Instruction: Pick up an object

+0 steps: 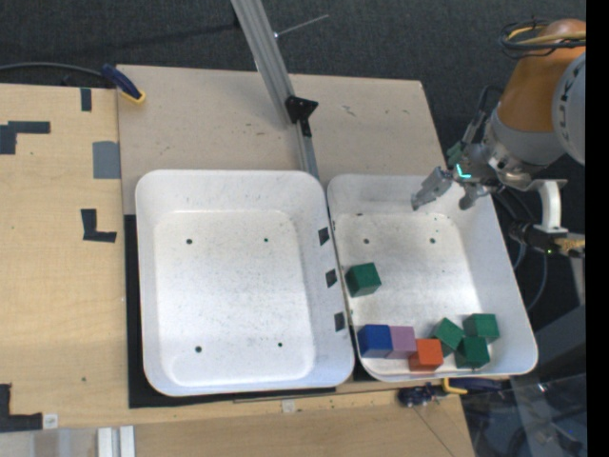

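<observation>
Gripper [447, 190] over far right corner of right bin [495, 246], fingers spread wide, nothing between them. Lone green cube [363, 278] mid-bin, left side. Near edge: blue cube [375, 340], purple cube [402, 340], orange cube [427, 352], three green cubes [468, 337] clustered. Left bin [152, 255] alongside

Dark grey carpet-like floor [143, 17] across the top, running down past the bench's right side. Pale wooden bench top [57, 255] at the left, marked with dark tape pieces [90, 225] and a grey patch [107, 158]. Lighter board [209, 112] under the far part. Black mat [133, 388] peeking out beneath. Slanted metal pole [262, 41] from the top, ending at a black clamp [301, 109]. Black cable [48, 66] with blue-yellow clip [124, 82] at the upper left. Even, soft light.
</observation>
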You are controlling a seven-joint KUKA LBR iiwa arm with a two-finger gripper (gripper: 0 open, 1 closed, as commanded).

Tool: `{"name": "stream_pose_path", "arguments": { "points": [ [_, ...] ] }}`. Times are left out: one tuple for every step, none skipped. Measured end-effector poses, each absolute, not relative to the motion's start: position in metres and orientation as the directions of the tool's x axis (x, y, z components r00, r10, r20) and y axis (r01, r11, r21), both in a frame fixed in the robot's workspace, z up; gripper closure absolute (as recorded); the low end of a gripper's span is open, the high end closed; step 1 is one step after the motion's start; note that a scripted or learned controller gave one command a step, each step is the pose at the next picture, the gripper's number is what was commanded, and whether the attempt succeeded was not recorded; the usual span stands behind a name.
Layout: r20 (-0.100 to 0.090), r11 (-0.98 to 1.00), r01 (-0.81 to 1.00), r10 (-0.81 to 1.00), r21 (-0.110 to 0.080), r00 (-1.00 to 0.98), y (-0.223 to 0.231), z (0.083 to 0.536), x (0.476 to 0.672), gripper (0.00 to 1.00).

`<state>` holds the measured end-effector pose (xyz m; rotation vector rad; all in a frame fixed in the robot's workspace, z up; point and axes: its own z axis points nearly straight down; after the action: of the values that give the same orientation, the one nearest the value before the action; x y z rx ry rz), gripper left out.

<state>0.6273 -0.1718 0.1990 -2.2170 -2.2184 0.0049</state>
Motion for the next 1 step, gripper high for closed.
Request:
{"name": "stream_pose_path", "arguments": {
  "points": [
    [-0.001,0.002,1.0,1.0,-0.001,-0.002,-0.1721,0.2022,0.6284,0.0]
  ]
}}
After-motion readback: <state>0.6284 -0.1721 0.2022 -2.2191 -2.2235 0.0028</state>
